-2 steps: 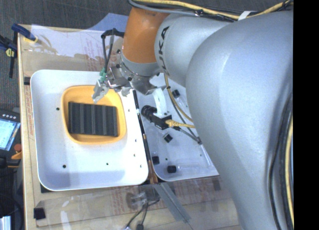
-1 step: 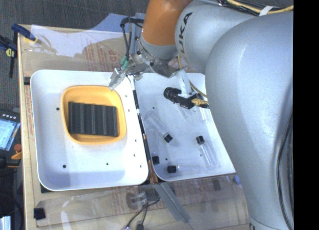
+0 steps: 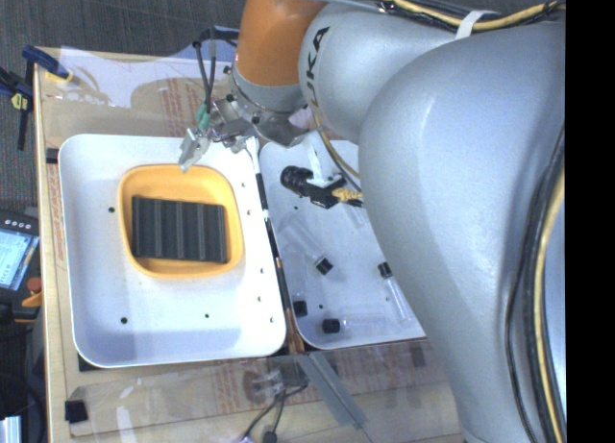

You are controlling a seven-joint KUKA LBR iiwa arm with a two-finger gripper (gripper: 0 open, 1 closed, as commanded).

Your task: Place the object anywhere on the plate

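Hovering at yellow plate rim — jaws narrow, empty; dark ridged block on plate.

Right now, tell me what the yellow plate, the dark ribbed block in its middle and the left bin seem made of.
Yellow plate: likely plastic, smooth, soft sheen, rounded moulded rim. Dark ribbed block: matte, perhaps rubber or plastic; parallel grooves, no glare. Left bin: white plastic by its look, smooth, with rounded moulded corners.
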